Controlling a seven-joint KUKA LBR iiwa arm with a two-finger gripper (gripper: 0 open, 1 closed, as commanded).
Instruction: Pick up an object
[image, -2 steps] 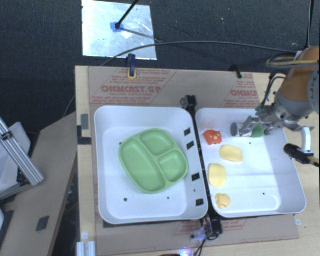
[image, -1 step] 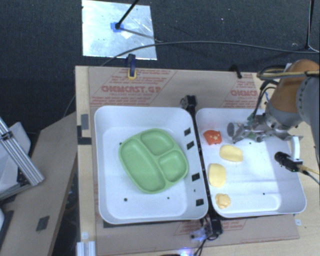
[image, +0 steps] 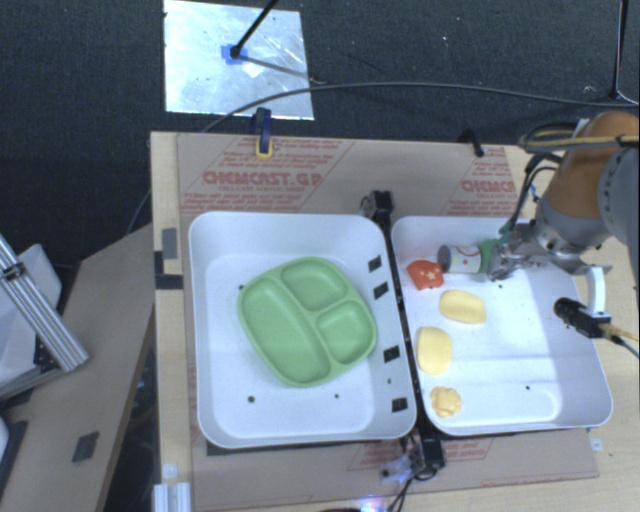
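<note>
Right bin (image: 575, 400): bottle (image: 462, 260) lying at far edge, tool (image: 503, 258) at its green cap end, finger state indiscernible; advise centring over body, squaring across it before lifting

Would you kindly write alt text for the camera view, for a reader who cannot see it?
A grey robot arm reaches from the right into the right white bin, its gripper beside a small bottle lying on its side. That bin also holds a red toy and three yellow items. The left white bin holds a green divided plate.
</note>
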